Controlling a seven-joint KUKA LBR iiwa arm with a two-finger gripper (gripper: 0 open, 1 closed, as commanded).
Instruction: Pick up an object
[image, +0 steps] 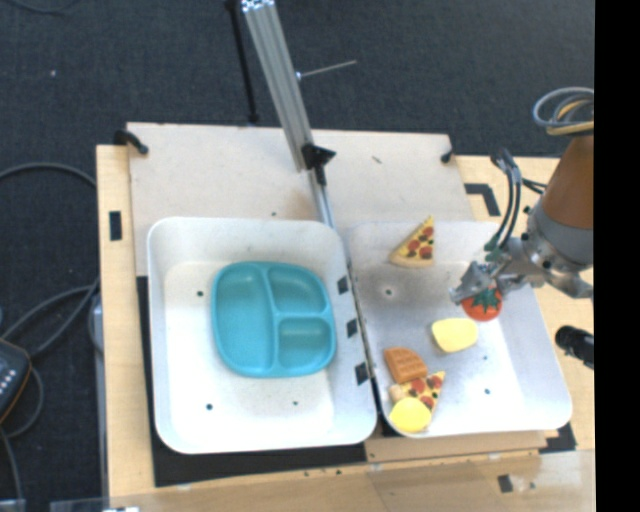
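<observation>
We see toy food scattered in the right bin (520, 385), loose for picking; the tomato (485, 307) lies right of frame centre. The gripper (480, 287) hangs directly over it, the arm (570, 205) slanting in from the right edge. We cannot tell whether its jaws are parted or closed.

left bin (180, 250) holds divided tray (272, 318) near centre, right bin (530, 390) holds pizza slice (415, 244) at back, tomato (485, 305) right of centre under gripper (478, 290), lemon piece (454, 335) just in front, waffle (404, 364) and more food at front-left corner
</observation>
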